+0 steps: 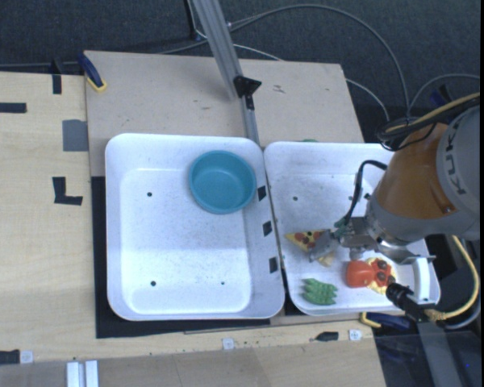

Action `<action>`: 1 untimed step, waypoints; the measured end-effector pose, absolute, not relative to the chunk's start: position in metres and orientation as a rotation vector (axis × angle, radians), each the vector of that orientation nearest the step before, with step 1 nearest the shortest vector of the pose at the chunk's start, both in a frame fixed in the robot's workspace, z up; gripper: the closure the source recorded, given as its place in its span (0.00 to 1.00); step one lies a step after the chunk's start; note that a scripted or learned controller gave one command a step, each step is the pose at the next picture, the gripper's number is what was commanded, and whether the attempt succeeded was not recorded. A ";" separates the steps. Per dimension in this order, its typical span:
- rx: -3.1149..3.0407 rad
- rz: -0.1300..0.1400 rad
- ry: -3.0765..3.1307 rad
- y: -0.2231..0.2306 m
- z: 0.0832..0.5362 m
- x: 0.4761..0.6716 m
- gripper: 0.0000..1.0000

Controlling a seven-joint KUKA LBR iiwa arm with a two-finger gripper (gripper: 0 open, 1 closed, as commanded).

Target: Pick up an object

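Note:
The right white bin (306, 176) holds three small toys. A yellow and red pizza-slice toy (303, 238) lies near the bin's middle left. At the front edge sits a green leafy toy (319, 292). A red tomato-like toy (360, 274) rests beside a yellow and red piece (381, 274) at the front right. My gripper (331, 248) is low in this bin, just right of the pizza slice and above the red toy. Its tip is against or very close to the slice's right end. The grey and orange arm (415, 188) covers the bin's right side.
In the left white bin (137, 240), a blue bowl (222, 181) stands at the back right. A metal pole (222, 39) slants down to the divide between the bins. Cables loop behind the right bin.

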State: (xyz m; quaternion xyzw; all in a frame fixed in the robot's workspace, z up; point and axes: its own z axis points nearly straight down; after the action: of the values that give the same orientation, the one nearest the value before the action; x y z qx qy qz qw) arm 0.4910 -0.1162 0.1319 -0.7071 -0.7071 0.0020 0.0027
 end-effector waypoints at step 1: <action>-2.221 -0.001 -2.222 -0.116 0.089 0.491 0.00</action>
State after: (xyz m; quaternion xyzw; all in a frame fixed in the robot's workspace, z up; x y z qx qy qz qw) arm 0.4913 -0.1162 0.0889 -0.7069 -0.7073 -0.0002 -0.0003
